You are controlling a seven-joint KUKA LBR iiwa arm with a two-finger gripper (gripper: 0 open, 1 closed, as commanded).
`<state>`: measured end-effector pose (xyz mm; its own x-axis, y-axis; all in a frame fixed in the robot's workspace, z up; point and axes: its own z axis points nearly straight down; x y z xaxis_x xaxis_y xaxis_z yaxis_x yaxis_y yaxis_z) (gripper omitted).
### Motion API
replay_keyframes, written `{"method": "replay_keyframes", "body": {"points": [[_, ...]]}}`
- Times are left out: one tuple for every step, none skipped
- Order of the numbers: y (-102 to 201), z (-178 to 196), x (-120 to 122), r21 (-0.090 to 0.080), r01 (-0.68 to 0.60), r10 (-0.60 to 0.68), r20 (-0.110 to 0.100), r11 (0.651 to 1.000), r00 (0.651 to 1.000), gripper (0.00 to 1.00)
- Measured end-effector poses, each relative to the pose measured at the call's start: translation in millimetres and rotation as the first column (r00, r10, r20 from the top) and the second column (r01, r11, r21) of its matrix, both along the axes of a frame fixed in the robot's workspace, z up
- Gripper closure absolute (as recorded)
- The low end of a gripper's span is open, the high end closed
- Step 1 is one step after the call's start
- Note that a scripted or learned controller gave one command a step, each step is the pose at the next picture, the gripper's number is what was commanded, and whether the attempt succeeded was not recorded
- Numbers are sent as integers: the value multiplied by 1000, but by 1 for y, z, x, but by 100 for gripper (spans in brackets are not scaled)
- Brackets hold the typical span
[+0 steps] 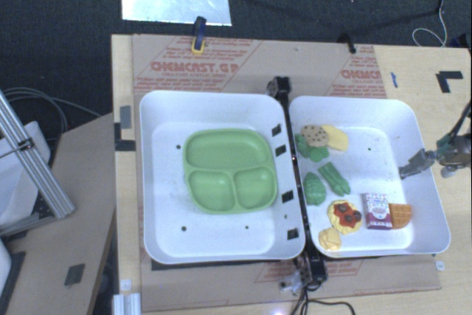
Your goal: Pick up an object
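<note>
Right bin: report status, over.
Gripper at right bin right rim, nothing seen held. Toy food clustered left and bottom. Green tray in left bin.

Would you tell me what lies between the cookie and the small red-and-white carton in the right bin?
In the camera view, green toy vegetables lie between the cookie and carton.

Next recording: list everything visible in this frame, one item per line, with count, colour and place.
Bins: two, white, side by side on the bench.
Divided plate: one, light green, middle of left bin.
Cookie: one, tan with dark chips, right bin top left.
Green toy vegetables: about three, right bin left side.
Pizza piece: one, yellow with red, right bin lower middle.
Small carton: one, red and white, beside the pizza.
Waffle piece: one, orange, right of carton.
Hand: one, grey, over right bin's right edge, holding nothing visible.
</note>
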<state>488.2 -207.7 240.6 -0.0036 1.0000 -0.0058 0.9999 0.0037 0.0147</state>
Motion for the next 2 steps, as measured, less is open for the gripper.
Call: {"method": "replay_keyframes", "body": {"points": [[2, -45, -2, 6, 3, -3, -15, 1000, 1000, 0], [2, -161, -1, 5, 3, -3, -13, 1000, 1000, 0]]}}
